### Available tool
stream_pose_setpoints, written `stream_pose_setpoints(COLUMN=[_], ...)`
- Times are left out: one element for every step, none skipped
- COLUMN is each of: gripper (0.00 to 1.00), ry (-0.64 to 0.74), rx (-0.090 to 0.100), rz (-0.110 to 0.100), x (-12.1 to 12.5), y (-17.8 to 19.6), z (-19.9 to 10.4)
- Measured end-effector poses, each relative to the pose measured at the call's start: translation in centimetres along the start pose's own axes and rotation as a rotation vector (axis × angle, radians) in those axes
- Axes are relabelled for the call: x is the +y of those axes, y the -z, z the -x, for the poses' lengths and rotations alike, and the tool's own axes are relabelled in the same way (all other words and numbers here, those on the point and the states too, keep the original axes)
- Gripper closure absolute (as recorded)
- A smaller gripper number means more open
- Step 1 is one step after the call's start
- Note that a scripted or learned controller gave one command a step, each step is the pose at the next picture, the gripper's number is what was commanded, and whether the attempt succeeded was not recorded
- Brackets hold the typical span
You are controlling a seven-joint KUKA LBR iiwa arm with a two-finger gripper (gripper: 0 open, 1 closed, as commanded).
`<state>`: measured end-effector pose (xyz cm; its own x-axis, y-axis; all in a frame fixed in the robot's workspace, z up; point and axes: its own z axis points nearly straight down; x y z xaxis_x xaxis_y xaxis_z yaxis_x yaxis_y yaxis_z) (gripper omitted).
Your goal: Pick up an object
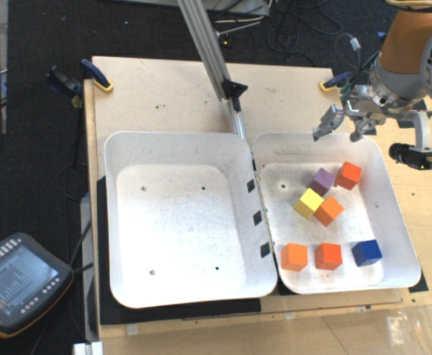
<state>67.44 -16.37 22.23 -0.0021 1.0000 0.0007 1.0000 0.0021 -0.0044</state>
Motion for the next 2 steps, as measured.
stream_pose_setpoints(gripper=[0.00,0.00], ry=[0.002,0.001], rx=[-0.002,0.000], rz=[0.004,0.000], x=[0.1,0.3], y=[0.3,-4.5], z=[0.0,-0.9])
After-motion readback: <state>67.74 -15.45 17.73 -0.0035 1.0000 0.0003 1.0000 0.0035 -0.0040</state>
